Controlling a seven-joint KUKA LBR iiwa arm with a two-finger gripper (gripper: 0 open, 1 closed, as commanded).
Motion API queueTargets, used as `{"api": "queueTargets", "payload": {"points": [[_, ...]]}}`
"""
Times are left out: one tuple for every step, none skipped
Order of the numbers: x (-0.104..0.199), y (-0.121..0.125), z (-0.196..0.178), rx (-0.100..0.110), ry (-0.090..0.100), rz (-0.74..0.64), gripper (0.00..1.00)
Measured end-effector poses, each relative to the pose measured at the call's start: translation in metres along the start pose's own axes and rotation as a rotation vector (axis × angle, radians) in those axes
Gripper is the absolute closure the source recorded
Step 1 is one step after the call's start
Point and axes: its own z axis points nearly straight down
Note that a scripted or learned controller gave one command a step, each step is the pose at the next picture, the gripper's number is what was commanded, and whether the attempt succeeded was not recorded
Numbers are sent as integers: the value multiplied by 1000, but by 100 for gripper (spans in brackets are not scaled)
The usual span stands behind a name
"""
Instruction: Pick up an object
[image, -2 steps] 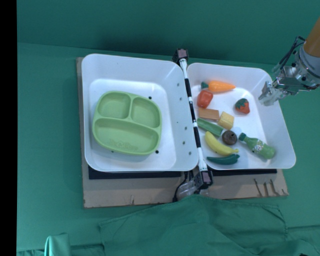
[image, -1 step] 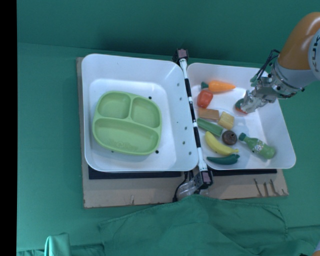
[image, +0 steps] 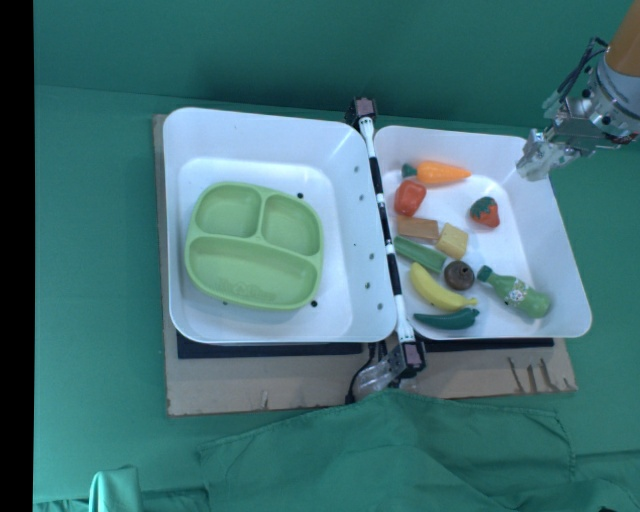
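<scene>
The right shallow white plastic bin (image: 555, 235) carries a scatter of toy foods. Along its far edge lies an orange plastic carrot with a green top (image: 437, 172), long axis running left to right, green end toward the bin's left wall and tip pointing right. Just nearer sits a red plastic pepper (image: 409, 197), and toward the middle a small red strawberry with a green cap (image: 485, 211). Below the pepper rest a tan rectangular block (image: 418, 228) and a pale yellow cube (image: 452, 240), just beside each other. A dark green cucumber-like piece (image: 420, 253) slants from the left wall down toward the right, ending at a brown round disc (image: 460, 274). A yellow plastic banana (image: 438, 290) lies on the same slant beneath it. A green bottle with a pale label (image: 515, 293) points its neck up-left, its base toward the near right corner. A dark green curved pepper (image: 447, 319) lies along the near edge.

The left shallow white plastic bin (image: 255, 135) holds a light green divided plate (image: 255, 245) with three compartments.

The grey two-finger gripper (image: 534, 160) hangs over the right bin's far right corner, near the rim, well apart from every toy. Nothing sits between its fingers; how wide the jaws stand I cannot tell from this angle.
</scene>
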Motion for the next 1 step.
{"api": "queueTargets", "payload": {"points": [[0, -40, 85, 21, 6, 4, 100]]}}
